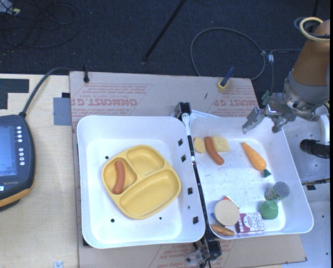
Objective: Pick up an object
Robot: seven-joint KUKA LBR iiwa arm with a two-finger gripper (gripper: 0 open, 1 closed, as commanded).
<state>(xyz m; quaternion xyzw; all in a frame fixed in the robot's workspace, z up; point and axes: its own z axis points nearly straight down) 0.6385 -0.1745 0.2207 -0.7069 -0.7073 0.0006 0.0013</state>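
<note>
Right bin (300, 205): carrot (254, 156) just below hand (265, 120) (apart, spread).

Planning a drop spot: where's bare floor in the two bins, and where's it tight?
Left bin: bare margins all round the yellow divided plate, widest at its near edge. Right bin: open middle between the hot dog, the carrot and the round slice. Crowded: near corner, round slice, red carton, green toy, can.

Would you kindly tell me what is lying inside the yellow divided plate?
One sausage lies in the left compartment of the yellow divided plate. The bin floor beneath the plate is covered.
</note>
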